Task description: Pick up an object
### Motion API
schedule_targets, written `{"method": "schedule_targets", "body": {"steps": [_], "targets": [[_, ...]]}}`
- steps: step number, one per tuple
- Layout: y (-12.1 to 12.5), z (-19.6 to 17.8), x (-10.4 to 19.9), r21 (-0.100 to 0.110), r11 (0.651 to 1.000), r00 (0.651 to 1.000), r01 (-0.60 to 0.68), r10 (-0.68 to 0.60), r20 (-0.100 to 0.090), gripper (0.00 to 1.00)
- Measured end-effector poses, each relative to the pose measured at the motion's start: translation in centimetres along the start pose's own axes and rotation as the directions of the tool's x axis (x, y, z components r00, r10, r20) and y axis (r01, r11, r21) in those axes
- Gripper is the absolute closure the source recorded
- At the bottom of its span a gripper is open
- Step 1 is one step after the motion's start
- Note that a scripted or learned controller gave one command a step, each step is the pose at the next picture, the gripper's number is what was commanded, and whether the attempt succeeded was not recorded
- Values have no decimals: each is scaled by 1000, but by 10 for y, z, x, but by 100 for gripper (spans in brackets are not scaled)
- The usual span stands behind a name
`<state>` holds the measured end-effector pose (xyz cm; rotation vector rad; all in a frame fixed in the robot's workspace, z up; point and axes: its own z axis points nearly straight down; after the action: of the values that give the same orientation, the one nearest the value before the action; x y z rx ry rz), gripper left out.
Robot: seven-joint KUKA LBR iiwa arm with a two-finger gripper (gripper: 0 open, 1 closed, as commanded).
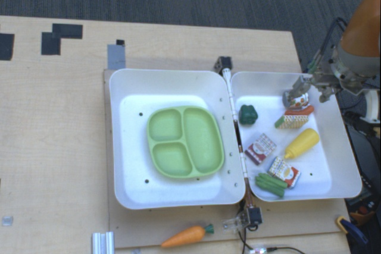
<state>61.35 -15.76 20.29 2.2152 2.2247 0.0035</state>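
While the left bin [172,83] holds a green tray [185,141] with three compartments, the right bin [342,146] carries all the small things. A dark green lump [247,114] lies near that bin's left wall. Toward the back right a small carton [296,118] with orange and white print rests on the floor of the bin, with the gripper [296,94] just above it at the bin's back edge; whether the fingers are released or clenched cannot be told, and nothing is seen between them. A yellow bottle [301,144] lies tilted in the middle of the bin, just below the carton. Left of it is a red and white packet [260,148], and nearer the front a second carton [284,172] touches a green pod [271,184] by the front wall. On the bench in front of the bins lies a carrot [187,236].
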Motion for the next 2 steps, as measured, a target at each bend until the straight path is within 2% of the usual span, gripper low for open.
{"method": "schedule_targets", "body": {"steps": [1,2], "targets": [[-52,116,3,-4,1000,1000,-2,2,2,0],[-50,105,3,-11,1000,1000,-1,1,3,100]]}}
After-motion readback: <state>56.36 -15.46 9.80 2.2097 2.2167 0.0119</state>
